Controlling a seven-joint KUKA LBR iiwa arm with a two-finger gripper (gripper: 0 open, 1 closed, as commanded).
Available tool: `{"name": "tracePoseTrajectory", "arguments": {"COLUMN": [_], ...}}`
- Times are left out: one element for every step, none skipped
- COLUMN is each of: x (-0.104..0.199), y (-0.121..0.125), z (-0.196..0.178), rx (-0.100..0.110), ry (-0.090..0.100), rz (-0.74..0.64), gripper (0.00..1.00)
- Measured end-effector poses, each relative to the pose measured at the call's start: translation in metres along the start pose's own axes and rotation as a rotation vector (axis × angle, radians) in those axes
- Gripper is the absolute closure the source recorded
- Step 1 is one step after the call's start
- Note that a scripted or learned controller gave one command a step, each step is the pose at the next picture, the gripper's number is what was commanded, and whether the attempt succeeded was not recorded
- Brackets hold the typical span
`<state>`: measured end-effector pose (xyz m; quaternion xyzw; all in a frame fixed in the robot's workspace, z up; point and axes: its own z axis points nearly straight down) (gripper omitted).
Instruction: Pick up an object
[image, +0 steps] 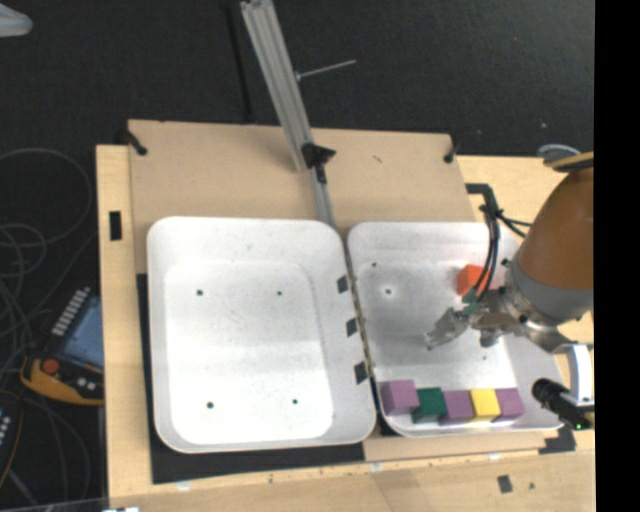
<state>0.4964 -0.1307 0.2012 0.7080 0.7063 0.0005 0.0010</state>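
Camera view: orange block (467, 279) small, partly hidden beside end effector (447, 331).

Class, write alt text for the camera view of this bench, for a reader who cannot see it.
A grey and orange robot arm reaches from the right over the right-hand white bin, its gripper low above the bin floor near an orange object. A row of purple, green and yellow blocks lies along that bin's near edge; the left bin sits alongside.
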Motion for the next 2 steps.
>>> {"name": "tracePoseTrajectory", "arguments": {"x": [-0.050,-0.084], "y": [0.020,0.057], "z": [0.018,0.106], "rx": [0.001,-0.002], "ry": [-0.003,-0.003], "rz": [0.000,-0.001], "gripper": [0.00,0.00]}}
